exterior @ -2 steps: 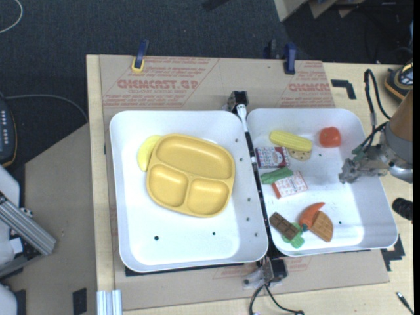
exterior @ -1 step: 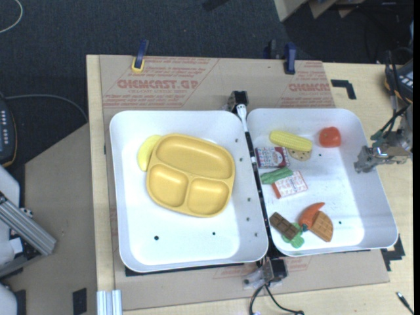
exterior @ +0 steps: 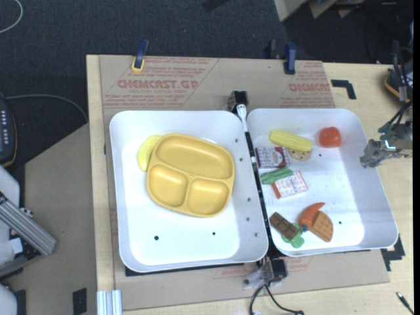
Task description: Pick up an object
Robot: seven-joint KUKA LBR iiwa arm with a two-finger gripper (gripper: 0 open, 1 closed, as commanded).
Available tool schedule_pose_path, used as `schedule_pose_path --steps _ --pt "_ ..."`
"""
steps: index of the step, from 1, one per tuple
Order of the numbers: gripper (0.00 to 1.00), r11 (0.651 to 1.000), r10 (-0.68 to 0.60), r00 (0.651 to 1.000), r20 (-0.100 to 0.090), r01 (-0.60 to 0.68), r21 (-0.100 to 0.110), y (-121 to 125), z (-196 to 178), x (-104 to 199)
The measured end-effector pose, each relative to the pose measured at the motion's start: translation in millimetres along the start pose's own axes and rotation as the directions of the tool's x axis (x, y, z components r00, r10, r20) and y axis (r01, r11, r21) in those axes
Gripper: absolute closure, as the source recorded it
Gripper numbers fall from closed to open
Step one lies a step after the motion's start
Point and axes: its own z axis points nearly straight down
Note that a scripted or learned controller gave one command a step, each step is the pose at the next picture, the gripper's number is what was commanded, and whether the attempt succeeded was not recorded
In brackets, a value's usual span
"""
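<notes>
The right bin holds several small toy foods: a yellow corn cob, a round cookie, a red tomato, two red-and-white packets, a green bean pod, a brown chocolate bar, an orange carrot and a waffle piece. My gripper hangs at that bin's right rim, to the right of the tomato and apart from every item. It is small and blurred against the bench.
In the left bin lies a yellow divided plate with a yellow piece poking out from under its left edge. Blue and yellow clamps hold the cardboard at the back. A black ridge separates the bins.
</notes>
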Motion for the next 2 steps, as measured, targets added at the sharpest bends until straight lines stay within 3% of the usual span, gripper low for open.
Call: schedule_pose_path --steps 2 --pt "1.0 1.0 -0.005 1.0 -0.005 0.005 0.006 -2 -4 105"
